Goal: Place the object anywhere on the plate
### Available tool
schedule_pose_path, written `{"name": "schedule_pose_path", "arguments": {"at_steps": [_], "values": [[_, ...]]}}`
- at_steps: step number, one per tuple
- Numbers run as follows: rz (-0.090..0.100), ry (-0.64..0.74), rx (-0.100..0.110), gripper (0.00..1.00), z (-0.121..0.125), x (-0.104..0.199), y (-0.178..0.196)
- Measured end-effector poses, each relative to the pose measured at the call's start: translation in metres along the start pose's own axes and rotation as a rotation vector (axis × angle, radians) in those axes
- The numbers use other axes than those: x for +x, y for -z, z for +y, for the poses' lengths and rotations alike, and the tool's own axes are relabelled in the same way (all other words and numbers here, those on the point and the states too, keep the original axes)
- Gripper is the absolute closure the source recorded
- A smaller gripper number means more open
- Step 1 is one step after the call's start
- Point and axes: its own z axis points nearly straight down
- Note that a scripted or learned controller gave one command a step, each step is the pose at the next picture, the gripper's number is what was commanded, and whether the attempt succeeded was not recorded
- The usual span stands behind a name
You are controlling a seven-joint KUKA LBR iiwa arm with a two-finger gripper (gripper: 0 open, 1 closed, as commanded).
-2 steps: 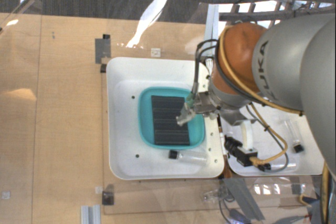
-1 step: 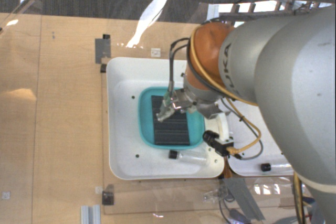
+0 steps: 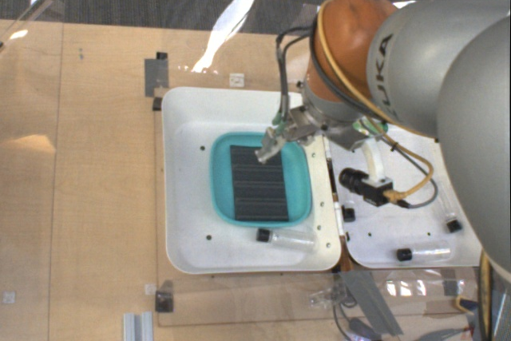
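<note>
Above teal plate (image 3: 301, 196), perhaps touching: fingers (image 3: 269, 148).

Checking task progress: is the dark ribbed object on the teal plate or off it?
On it. The dark ribbed object lies flat inside the teal plate, with teal rim visible around it. The gripper is above its upper edge.

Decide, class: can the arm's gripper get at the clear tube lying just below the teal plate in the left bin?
Probably yes. The gripper hangs over the plate, and the clear tube lies uncovered on the bin floor nearby, though close to the plate's rim.
</note>
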Motion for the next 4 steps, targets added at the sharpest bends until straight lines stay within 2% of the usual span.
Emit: {"name": "schedule_pose_path", "arguments": {"at_steps": [1,2,3,4], "values": [[0.001,0.044,0.001,0.0,-0.019,0.071,-0.006],[0.0,0.13,0.002,0.0,0.027,0.005,0.013],[-0.001,0.135,-0.004,1.0,0.029,0.006,0.024],[-0.001,0.135,-0.003,0.0,0.029,0.006,0.024]]}}
